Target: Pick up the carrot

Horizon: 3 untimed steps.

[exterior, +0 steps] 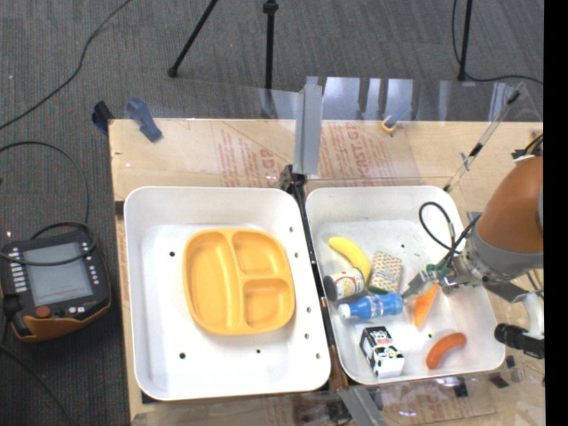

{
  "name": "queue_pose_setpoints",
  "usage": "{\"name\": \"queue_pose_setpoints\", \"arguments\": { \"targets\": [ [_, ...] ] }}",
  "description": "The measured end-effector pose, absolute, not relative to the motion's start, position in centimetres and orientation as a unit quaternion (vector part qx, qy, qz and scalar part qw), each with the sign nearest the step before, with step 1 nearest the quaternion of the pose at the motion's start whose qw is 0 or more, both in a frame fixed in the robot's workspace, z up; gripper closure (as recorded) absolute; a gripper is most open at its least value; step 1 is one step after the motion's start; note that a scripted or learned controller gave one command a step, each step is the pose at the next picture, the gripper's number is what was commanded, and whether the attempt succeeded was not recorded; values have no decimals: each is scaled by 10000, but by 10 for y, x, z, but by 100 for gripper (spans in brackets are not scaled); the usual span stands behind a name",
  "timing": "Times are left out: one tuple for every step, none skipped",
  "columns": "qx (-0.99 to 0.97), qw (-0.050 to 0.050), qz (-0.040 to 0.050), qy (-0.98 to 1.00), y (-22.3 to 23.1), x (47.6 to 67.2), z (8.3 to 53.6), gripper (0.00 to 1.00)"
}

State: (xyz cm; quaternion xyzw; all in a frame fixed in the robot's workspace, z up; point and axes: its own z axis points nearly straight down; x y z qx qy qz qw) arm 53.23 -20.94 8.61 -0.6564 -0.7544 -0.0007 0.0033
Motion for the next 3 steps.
{"name": "queue_pose_setpoints", "arguments": {
  "targets": [
    [-6599,36,0,-7513,-213,531,95,100],
    [-6727,0,-20,-7399,-212,478,89,100],
    [-6478,13,1,-7618,-211,505,189,100]
  ]
}}
